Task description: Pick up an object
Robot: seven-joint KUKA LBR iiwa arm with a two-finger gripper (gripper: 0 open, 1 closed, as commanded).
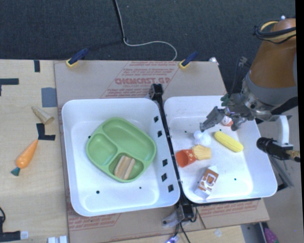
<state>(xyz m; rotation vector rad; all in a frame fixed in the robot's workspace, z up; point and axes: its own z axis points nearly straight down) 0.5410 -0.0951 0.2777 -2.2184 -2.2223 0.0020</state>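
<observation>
My gripper [222,124] hangs over the back of the right bin [259,189], open, its dark fingers [209,122] spread apart. A small red-and-white piece [226,122] shows in the gap between them; I cannot tell if it touches them. Just in front lie a small white lump [202,138] and a yellow corn cob [228,141]. Further forward are an orange-red piece [184,157], a yellow fries-like toy [202,152] and a small brown-and-white carton [207,182].
The left bin [80,196] holds a green divided plate [113,140] with a tan bread-like piece [124,167] in it. A toy carrot [26,154] and a tan cone [42,115] lie on the bench at the far left. A black divider [165,143] separates the bins.
</observation>
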